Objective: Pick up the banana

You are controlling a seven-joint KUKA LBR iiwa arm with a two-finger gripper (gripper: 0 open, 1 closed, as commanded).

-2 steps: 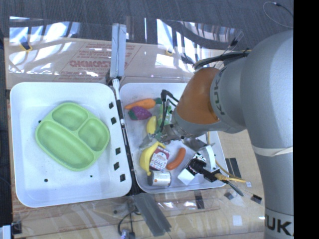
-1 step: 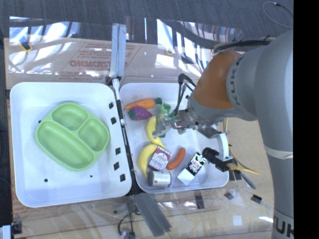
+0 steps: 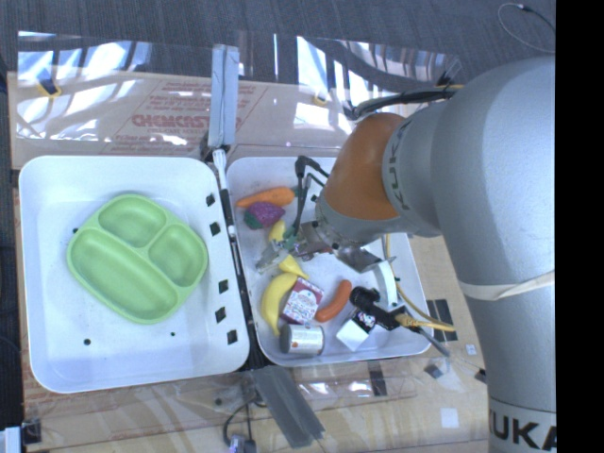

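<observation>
I see the tool [image 3: 286,243] low in the right bin [image 3: 247,281], just above the banana [image 3: 275,297]. I cannot tell its state. A green plate [image 3: 137,258] sits in the left bin [image 3: 47,281].

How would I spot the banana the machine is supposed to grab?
Look in the right-hand white bin, the crowded one. Near its left wall, below the pincer, lies the banana, curved and plain yellow. A red-labelled packet touches its right side, and a shiny can lies below.

Letters "UKA" are read in black on the grey arm base [image 3: 522,430]. Red print on the cardboard sheet [image 3: 179,116] behind the bins is not legible.
</observation>
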